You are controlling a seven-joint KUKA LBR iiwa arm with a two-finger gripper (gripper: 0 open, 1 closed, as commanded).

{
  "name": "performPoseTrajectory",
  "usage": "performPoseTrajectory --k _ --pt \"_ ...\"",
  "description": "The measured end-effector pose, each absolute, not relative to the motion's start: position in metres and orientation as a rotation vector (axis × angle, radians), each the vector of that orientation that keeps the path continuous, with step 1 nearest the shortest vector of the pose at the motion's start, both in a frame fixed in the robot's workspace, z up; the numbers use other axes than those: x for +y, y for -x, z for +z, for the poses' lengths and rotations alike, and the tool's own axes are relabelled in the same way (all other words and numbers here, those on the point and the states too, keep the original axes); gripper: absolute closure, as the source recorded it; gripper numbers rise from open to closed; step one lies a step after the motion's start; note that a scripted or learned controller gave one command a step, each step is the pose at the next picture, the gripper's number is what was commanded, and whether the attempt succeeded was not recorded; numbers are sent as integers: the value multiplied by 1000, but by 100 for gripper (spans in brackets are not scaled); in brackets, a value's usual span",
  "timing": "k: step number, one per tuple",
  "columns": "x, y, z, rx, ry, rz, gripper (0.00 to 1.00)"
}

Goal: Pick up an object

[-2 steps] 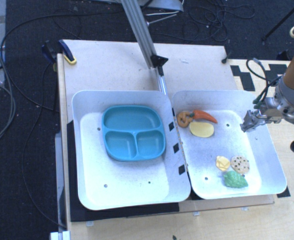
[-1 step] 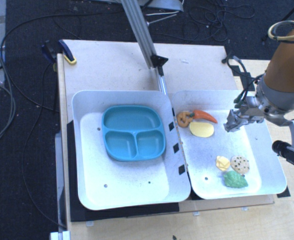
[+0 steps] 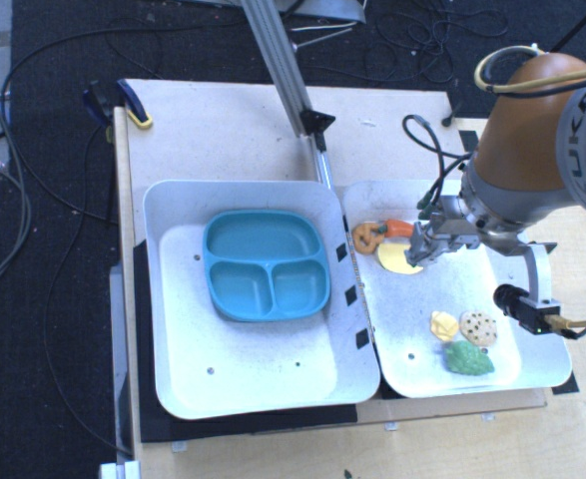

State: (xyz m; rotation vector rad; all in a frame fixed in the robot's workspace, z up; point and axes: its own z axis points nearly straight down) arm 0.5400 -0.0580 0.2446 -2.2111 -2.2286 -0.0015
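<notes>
In the right bin (image 3: pixel 427 297) lie several small toy foods. At its far left a brown pretzel (image 3: pixel 368 236) rests beside an orange carrot piece (image 3: pixel 397 229) and a flat yellow piece (image 3: pixel 396 259). My gripper (image 3: pixel 418 250) is down in the bin at the yellow piece's right edge, partly covering it. Nearer the front sit a small yellow lump (image 3: pixel 444 324), a chocolate-chip cookie (image 3: pixel 478 328) and a green leafy piece (image 3: pixel 468 359). The arm's grey and orange wrist (image 3: pixel 532 138) hangs over the bin's far right.
The left bin (image 3: pixel 173 367) holds a blue divided plate (image 3: pixel 268 264). A slanted metal pole (image 3: pixel 278 53) crosses the bench's back toward the seam between the bins. A black fitting with a cable (image 3: pixel 522 305) sticks out over the right bin's right side.
</notes>
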Motion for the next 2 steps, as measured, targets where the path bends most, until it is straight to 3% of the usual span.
performPoseTrajectory --k 2 --pt "48 -527 255 -2229 2212 -3 100"
